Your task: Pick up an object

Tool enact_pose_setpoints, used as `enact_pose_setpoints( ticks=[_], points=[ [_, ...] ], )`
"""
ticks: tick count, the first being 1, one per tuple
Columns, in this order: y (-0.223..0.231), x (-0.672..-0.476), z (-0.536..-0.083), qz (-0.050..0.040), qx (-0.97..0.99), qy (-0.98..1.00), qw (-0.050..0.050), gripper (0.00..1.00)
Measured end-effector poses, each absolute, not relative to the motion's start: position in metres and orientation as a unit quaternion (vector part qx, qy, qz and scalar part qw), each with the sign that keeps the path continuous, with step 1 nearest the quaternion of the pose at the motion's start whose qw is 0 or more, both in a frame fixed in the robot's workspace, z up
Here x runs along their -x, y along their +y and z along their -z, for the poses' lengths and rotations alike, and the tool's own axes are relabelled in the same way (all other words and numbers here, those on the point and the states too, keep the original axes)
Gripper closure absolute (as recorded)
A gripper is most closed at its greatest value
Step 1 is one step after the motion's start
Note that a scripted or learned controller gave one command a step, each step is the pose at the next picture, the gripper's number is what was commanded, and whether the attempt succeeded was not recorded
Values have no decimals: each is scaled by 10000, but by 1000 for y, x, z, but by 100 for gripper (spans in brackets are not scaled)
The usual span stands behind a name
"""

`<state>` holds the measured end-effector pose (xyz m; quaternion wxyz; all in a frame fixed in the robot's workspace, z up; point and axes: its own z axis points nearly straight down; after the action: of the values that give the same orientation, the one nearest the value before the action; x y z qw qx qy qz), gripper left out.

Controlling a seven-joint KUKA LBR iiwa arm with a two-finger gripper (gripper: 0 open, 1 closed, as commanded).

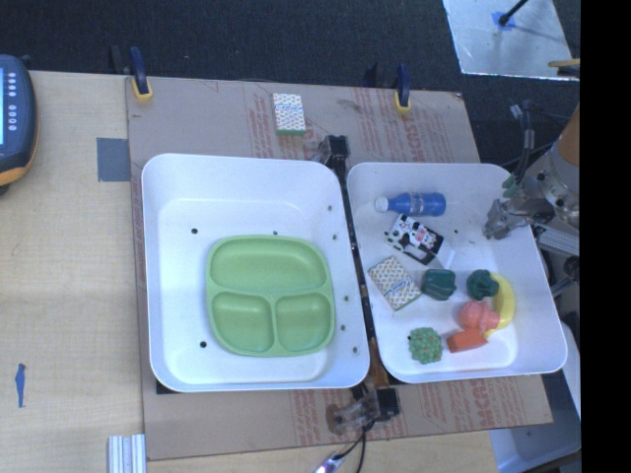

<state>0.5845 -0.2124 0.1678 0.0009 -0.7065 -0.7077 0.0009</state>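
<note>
Gripper (500, 220) over right bin's (552, 363) far edge, finger state unclear; nearest: bottle (414, 204) to its left, so drop straight over bottle, avoid card (413, 238).

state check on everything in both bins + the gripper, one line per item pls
green divided plate: flat in left bin, nothing on it
blue bottle: lying on its side, right bin
black-and-white box: lying flat, tilted
patterned pad: flat, by the bin's left wall
yellow banana: lying against the pink toy
gripper: over the right bin's far right edge, holding nothing visible
</note>
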Motion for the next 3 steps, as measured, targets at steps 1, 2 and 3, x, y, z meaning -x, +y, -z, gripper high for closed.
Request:
enact_pose_setpoints(
  ticks=[1,2,3],
  points=[
    [-212,-586,-164,-12,7058,-7084,14,0],
    [-206,-523,-95,3,7055,-7087,-77,0],
    [-205,-522,-103,-17,7045,-7097,4,100]
  ],
)
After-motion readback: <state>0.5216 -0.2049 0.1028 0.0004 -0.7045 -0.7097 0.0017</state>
